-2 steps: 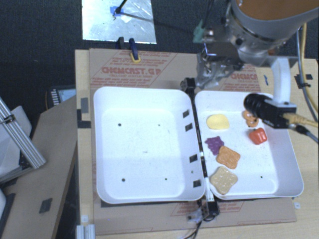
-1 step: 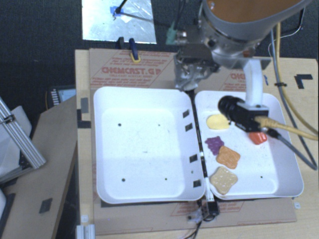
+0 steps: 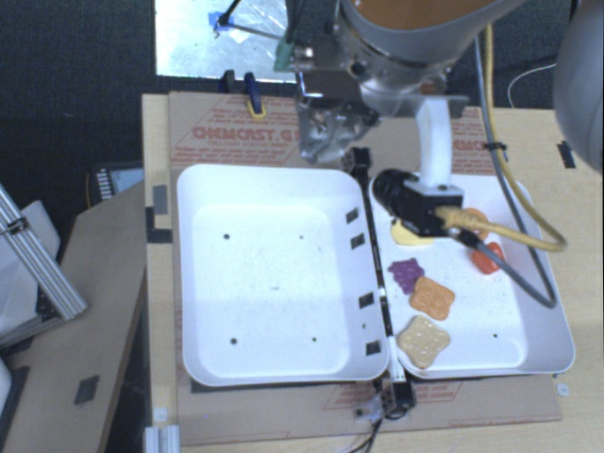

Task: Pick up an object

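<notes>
Two shallow white bins are placed side by side on a sheet of brown cardboard (image 3: pixel 236 130), and the cardboard lies on a pale wooden worktop (image 3: pixel 156 140). On the cardboard, behind the bins, red letters are printed; the word "CHEMCAST" can be read, and the smaller print around it is too blurred. A blue and yellow clamp (image 3: pixel 253 97) is fixed at the back edge of the cardboard. Behind the worktop a dark floor (image 3: pixel 75 45) is seen, with a shiny silver panel (image 3: pixel 222 22) on it. An aluminium profile (image 3: pixel 33 262) stands at the left.

In the left bin (image 3: pixel 189 281) only some small dark dots are seen on the floor. The things to be picked are all in the right bin (image 3: pixel 547 338), near the wall shared with the left bin: a purple piece (image 3: pixel 406 274), just in front of it an orange cracker (image 3: pixel 432 297), and then a pale beige cracker (image 3: pixel 424 341). A yellow piece (image 3: pixel 412 235) and a red piece (image 3: pixel 486 259) lie further back.

The tool (image 3: pixel 326 144) is seen above the back edge of the bins, apart from all these things. Whether it is open or closed cannot be told.
</notes>
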